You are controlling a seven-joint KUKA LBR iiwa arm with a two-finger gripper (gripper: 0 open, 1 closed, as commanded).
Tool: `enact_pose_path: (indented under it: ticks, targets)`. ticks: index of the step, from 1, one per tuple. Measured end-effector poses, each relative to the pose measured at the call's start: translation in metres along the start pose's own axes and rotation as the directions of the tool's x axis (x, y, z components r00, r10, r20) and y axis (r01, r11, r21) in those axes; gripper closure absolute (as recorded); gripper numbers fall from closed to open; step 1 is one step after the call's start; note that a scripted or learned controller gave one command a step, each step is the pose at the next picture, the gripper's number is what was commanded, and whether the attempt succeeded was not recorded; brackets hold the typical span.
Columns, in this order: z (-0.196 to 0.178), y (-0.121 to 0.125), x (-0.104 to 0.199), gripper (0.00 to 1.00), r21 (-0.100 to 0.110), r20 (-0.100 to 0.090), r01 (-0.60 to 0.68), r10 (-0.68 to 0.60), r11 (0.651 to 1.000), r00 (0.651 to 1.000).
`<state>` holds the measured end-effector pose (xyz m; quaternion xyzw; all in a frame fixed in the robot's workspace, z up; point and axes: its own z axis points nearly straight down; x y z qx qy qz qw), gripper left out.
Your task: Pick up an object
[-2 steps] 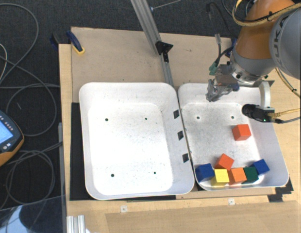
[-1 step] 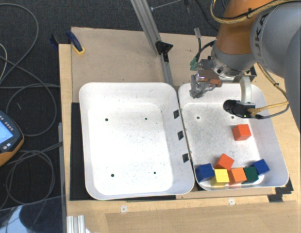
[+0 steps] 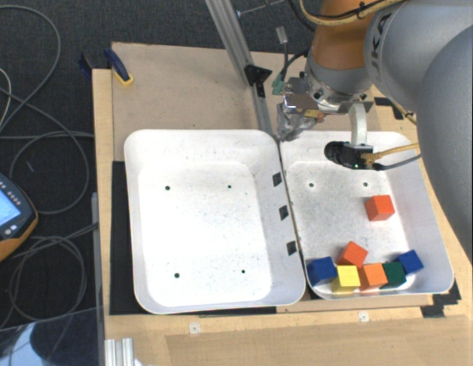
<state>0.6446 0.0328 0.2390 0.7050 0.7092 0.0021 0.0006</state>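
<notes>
My gripper [image 3: 288, 126] hangs over the far end of the ridge where the two white bins meet, at the right bin's [image 3: 436, 235] back left corner. No object shows at it. An orange block [image 3: 380, 207] lies alone in the middle right of that bin. Along its near edge sits a cluster: a blue block [image 3: 321, 269], a yellow block [image 3: 348, 277], two orange blocks [image 3: 355, 252] [image 3: 371, 275], a green block [image 3: 394, 273] and another blue block [image 3: 410, 261]. All the blocks lie well in front of the gripper.
The left bin [image 3: 137, 158] adjoins the right one. A slanted metal post [image 3: 235, 43] rises just behind the gripper. A blue and yellow clamp [image 3: 119, 66] grips the board's far left corner. A control pendant [image 3: 8, 213] and cables lie off the bench at left.
</notes>
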Motion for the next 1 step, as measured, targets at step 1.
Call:
enact_pose_path:
  ticks: [1]
  targets:
    - [0.0094,0.0113,0.0506,1.0,0.002,0.0,0.0,0.0,1.0,1.0]
